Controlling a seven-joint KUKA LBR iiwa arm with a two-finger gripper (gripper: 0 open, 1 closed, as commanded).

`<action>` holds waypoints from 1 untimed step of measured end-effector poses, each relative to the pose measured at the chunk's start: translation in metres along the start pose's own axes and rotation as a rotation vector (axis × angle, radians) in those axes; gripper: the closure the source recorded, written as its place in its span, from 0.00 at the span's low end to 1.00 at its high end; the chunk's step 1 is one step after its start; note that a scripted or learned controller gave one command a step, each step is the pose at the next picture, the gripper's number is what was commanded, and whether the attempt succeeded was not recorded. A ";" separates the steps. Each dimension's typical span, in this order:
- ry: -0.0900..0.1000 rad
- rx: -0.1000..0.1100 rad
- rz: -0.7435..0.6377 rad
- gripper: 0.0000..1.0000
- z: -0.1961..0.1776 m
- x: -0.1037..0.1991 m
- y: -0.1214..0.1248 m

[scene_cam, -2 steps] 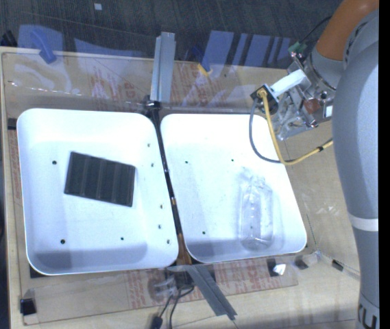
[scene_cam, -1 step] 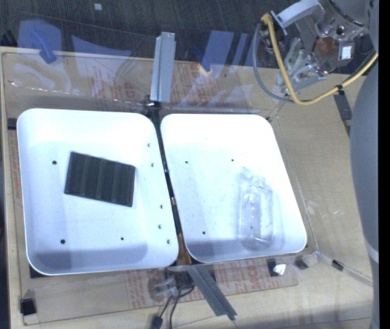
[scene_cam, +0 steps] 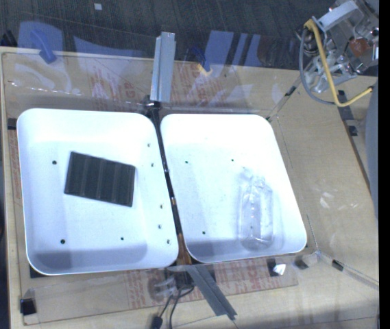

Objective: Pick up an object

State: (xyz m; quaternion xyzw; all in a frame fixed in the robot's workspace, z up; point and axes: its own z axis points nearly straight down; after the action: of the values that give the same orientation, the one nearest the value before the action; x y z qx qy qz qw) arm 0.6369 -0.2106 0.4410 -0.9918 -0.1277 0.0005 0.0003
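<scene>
- 2 white bins are seen side by side: left bin (scene_cam: 37, 184), right bin (scene_cam: 201, 177)
- A dark ribbed flat pad (scene_cam: 100, 179) is lying in the left bin, tilted slightly
- A clear plastic bottle (scene_cam: 256, 210) is lying in the right bin, near its front right corner
- The arm's wrist end (scene_cam: 342, 29) is parked at the top right, well apart from both bins
- Jaw state cannot be told; nothing is seen held
- Step judged: pre-approach, no object picked yet
- Next move calls for 1 target to be chosen, then a descent centred over it; the bottle is nearer, but may roll
</scene>
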 end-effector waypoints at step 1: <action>-0.004 0.004 0.034 1.00 0.143 -0.030 -0.018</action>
State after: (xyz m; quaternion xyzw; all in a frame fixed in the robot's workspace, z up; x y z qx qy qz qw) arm 0.6032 -0.2008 0.2977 -0.9938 -0.1108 0.0030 0.0022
